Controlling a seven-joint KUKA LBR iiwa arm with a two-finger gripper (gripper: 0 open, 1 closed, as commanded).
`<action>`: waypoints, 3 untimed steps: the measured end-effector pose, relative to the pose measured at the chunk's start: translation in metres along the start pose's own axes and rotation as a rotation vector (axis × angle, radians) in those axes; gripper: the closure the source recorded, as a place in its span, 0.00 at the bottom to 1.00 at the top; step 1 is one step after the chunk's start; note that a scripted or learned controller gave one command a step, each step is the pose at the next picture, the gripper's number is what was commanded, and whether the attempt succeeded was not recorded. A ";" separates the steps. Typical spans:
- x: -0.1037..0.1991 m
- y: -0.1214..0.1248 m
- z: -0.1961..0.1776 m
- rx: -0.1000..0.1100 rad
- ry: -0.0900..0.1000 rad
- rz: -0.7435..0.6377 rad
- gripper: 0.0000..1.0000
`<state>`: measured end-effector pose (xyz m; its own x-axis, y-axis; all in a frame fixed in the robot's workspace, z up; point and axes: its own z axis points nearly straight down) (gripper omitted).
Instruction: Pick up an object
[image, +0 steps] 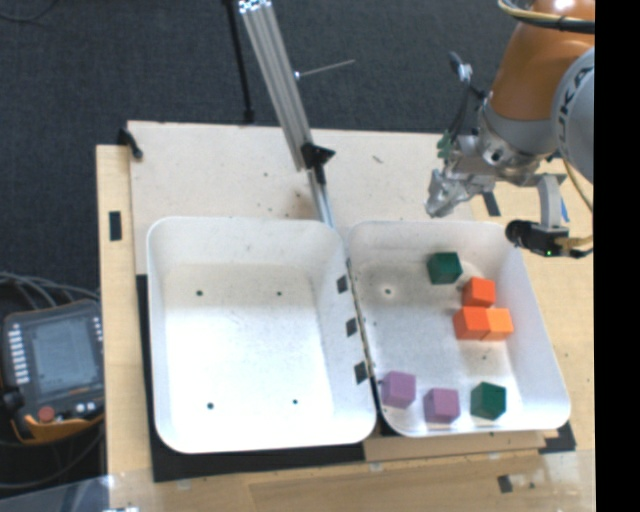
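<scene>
My gripper hangs above the far rim of the right bin, with nothing seen between its fingers. Below it in that bin lies a dark green cube. Two orange cubes sit to its right: a single one and a larger orange pair just nearer. Along the near edge rest two purple cubes and another green cube.
The left bin adjoins the right one. A slanted aluminium post rises from the bench behind the bins. A teach pendant sits off the bench at the left.
</scene>
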<state>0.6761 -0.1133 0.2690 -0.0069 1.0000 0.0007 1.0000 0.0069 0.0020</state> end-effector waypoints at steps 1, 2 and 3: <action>0.044 -0.004 0.012 0.002 0.000 0.001 1.00; 0.086 -0.007 0.017 0.003 -0.001 0.001 1.00; 0.137 -0.006 0.030 0.005 0.000 0.000 1.00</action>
<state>0.6694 0.0241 0.2394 -0.0067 1.0000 0.0010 1.0000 0.0067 -0.0028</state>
